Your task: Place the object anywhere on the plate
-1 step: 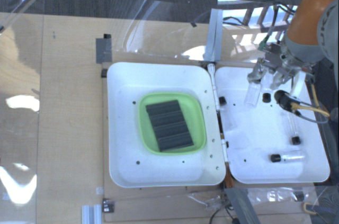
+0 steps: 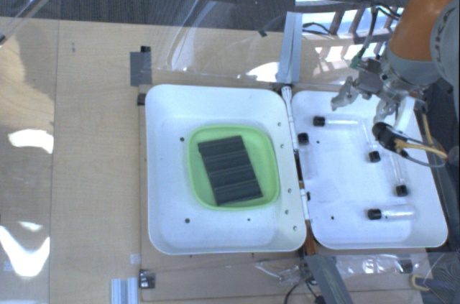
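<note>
Camera view, near edge: wooden worktop [image 2: 72,173], cables and clutter at bottom cut off. Two white bins side by side. Left bin [image 2: 165,223] holds one green plate [image 2: 267,159]; one dark ribbed slab [image 2: 228,169] lies flat on plate, tilted slightly. Right bin [image 2: 431,227] holds three clear tubes with black caps, hard to make out against white. Farther back: arm with orange band reaches from right, partly cut off by frame; pincer [image 2: 359,90] hangs above right bin's far edge, spread or pressed together cannot tell.
</note>
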Robot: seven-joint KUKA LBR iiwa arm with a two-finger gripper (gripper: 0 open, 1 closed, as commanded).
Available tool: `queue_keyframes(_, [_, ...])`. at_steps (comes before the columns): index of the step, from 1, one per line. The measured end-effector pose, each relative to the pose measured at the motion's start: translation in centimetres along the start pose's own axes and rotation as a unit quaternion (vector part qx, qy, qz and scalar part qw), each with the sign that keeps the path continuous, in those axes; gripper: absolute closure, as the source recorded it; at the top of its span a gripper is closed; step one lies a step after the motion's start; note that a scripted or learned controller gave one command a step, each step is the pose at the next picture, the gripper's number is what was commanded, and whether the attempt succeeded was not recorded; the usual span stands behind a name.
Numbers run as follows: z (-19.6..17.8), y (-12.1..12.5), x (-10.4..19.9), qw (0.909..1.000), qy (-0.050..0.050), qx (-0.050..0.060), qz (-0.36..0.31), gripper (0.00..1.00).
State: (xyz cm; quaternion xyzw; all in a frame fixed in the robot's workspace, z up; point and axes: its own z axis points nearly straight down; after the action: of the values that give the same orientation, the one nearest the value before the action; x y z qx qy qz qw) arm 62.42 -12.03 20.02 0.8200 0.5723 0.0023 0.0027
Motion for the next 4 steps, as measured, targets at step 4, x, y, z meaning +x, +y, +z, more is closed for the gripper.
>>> queue_keyframes(4, [0.9, -11.1, -9.2, 0.9979, 0.000, 0.002, 0.064, 0.00])
